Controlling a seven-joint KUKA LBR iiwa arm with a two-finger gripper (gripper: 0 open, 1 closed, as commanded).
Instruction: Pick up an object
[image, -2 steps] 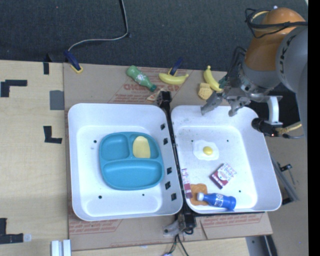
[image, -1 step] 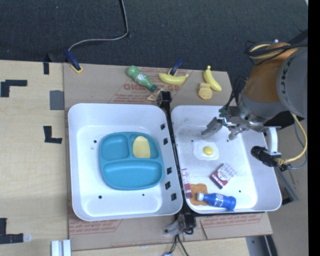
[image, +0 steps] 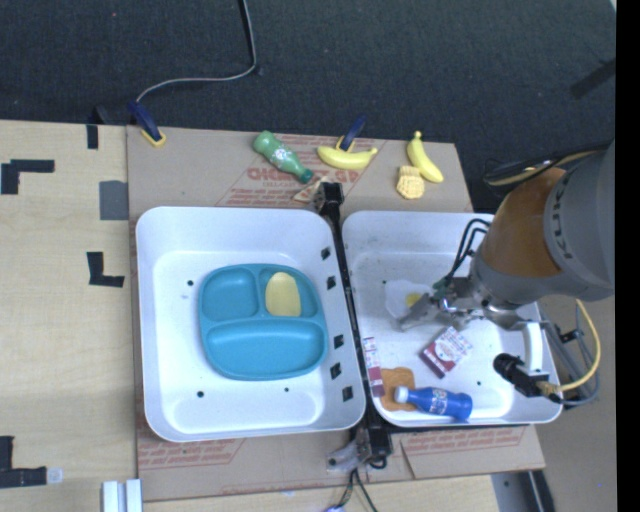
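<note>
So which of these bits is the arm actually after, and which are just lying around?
Likely for the job, in the right bin under the gripper:
blue bottle
small red packet
yellow piece

Just lying about:
blue tray holding a yellow item, left bin
green bottle, two bananas, behind the bins

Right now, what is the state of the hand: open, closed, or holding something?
Hand: low in the right bin, near a yellow item; open or closed cannot be told.

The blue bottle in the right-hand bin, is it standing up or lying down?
Lying down. The blue bottle rests on its side along the right bin's near wall, white cap pointing left.
</note>
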